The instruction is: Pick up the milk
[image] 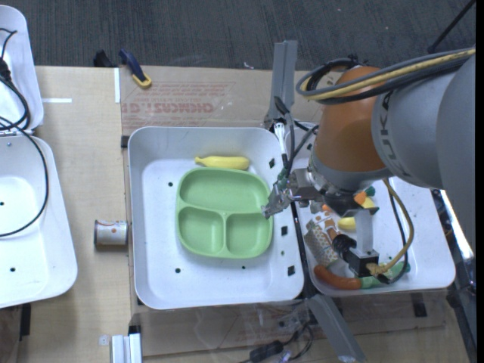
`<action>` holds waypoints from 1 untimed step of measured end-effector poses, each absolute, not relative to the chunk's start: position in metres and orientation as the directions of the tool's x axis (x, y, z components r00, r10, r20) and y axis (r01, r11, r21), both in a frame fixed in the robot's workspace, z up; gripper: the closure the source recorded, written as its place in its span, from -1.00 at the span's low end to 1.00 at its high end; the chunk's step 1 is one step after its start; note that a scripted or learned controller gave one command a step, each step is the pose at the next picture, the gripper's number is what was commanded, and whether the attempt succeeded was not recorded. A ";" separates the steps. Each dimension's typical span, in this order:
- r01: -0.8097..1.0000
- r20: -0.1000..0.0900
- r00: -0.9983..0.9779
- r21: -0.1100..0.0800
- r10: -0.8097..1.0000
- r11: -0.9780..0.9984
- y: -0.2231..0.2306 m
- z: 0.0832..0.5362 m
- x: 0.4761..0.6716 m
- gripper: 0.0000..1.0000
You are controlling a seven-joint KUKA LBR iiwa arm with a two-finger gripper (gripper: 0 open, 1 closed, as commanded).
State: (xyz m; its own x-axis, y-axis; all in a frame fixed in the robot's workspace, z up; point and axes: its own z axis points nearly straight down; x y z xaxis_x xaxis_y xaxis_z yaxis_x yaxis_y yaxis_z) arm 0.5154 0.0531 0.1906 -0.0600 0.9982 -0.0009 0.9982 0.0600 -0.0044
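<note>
— Where's the milk (321,234)?

— In the right bin (427,237), lying tilted, close to that bin's left wall. Its upper end sits partly under the wrist of the arm (408,127).

— And the claw (277,201)?

— Over the wall between the right bin and the middle bin (155,267), with its tip by the edge of the green plate (224,212). The milk is near it, toward the view's lower right, and apart from the tip.

— Clenched or released?

— I cannot tell; the wrist hides too much from above.

— What lies round the milk?

— A small yellow piece (346,222) just to its right, and a red-orange piece (337,278) below it, near the bin's front edge.

— And in the middle bin?

— The plate, with a banana (224,162) lying along its far rim.
</note>
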 end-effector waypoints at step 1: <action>0.992 -0.002 -0.129 -0.002 0.992 0.129 -0.043 0.193 0.540 -1.00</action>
